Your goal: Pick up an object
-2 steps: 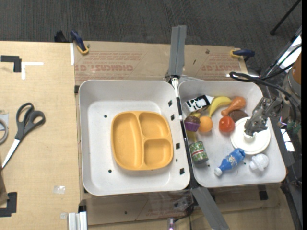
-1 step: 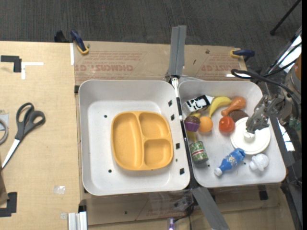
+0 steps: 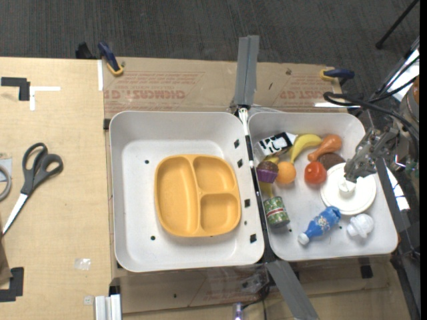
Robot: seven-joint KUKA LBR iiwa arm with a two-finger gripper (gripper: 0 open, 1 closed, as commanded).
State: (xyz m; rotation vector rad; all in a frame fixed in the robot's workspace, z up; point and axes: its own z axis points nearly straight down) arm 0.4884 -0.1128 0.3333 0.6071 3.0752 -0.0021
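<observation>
Camera view: the gripper [image 3: 351, 173] hangs directly over the round white plastic lid [image 3: 348, 192] in the right white bin [image 3: 333, 245]; finger spacing cannot be determined. A red tomato [image 3: 315, 173] sits just left of the lid, a blue bottle [image 3: 320, 224] below it.

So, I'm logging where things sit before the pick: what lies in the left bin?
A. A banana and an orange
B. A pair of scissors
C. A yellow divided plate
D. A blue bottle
C: the yellow divided plate lies alone in the left bin, while the banana, the orange and the blue bottle are in the right bin, and the scissors lie on the bench outside both.
</observation>
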